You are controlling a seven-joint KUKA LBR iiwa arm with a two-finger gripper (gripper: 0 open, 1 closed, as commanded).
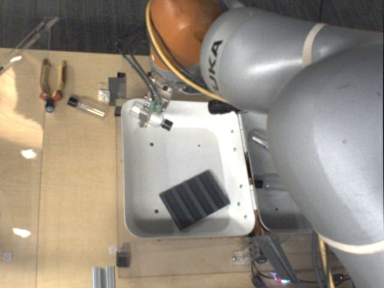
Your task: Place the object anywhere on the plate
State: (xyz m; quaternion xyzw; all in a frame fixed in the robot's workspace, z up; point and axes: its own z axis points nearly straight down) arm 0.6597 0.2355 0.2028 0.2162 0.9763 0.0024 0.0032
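Benchtop [72,191] of pale wood is seen across the left of the frame; two shallow white bins are set on it side by side. The left bin [123,179] is shown almost whole in the middle of the frame; of the right bin [282,224] a lower strip is seen beneath the arm [312,101], whose grey casing and orange band cover the upper middle and the right of the frame. The gripper [155,104] is placed over the upper left corner of the left bin, just under the orange band; whether it is open or closed cannot be told, and nothing is seen to be held in it. A black ribbed block [194,200], the task's thing, is laid flat on the floor of the left bin, in its lower middle part, turned at a slant to the walls and near the lower wall; it is well apart from the gripper. On the bench at the upper left, red-handled pliers [53,81] are laid; just right of them a small clear vial [86,106] with a dark cap is seen, and beside the bin's upper left corner a small grey bracket [117,87]. A small dark block [123,258] is fixed on the bench below the bin's lower left corner.
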